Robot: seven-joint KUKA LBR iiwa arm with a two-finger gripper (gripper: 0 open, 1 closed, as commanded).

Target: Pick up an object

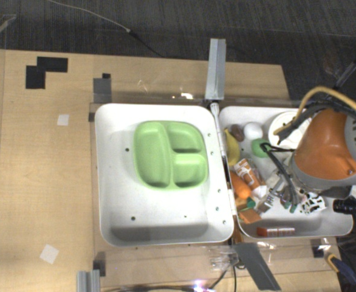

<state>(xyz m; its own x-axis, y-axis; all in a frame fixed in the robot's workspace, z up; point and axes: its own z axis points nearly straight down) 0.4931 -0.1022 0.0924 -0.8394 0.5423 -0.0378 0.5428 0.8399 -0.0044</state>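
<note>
My gripper is low in the right bin, under the orange wrist band. It sits amid a pile of small items. An orange ball and an orange and white carton lie just to its left. A yellow banana-like piece, a white egg shape and a green item lie further back. Near the front wall lies a red and white tube. I cannot see whether anything sits in the gripper.
The left bin holds a green divided plate. A black and white patterned item lies right of the gripper. A white round dish shows at the back of the right bin, partly under the arm and its cables.
</note>
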